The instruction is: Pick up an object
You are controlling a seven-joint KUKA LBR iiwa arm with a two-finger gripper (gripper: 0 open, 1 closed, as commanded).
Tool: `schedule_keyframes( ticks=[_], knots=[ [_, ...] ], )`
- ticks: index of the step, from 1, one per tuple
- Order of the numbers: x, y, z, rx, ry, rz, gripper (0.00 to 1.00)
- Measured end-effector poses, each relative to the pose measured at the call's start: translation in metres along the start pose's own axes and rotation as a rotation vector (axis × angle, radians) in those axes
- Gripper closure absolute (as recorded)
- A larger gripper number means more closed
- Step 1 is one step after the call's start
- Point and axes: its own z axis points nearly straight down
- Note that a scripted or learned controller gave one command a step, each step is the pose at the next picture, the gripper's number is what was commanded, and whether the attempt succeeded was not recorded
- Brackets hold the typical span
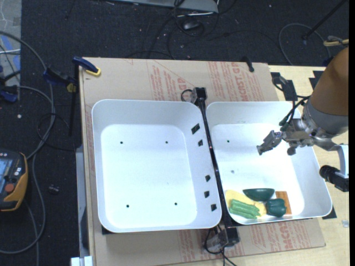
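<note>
Camera view: gripper (268, 143) hovers over right bin (310, 165), jaws state unclear; green objects (258, 203) piled at bin's near edge.

Both bins, left bin (105, 148) and right bin (310, 176), look like smooth, slightly glossy white plastic. They sit on a matt brown cardboard sheet (144, 76). My gripper (268, 143) is dull grey metal, and the green toys (244, 208) look plasticky.

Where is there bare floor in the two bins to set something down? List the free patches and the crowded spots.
Left bin: whole floor bare, wall to wall. Right bin: bare along its far wall and beside the divider, with the gripper hanging above the middle. Crowded: the near edge, where the yellow piece, light green object, dark green bowl-like object and teal object cluster.
</note>
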Motion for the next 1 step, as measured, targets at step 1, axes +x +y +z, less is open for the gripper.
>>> schedule_keyframes(
  ticks=[1],
  knots=[
    [0.0001,0.0014,-0.0029,-0.006,-0.001,-0.001,0.00]
  ],
)
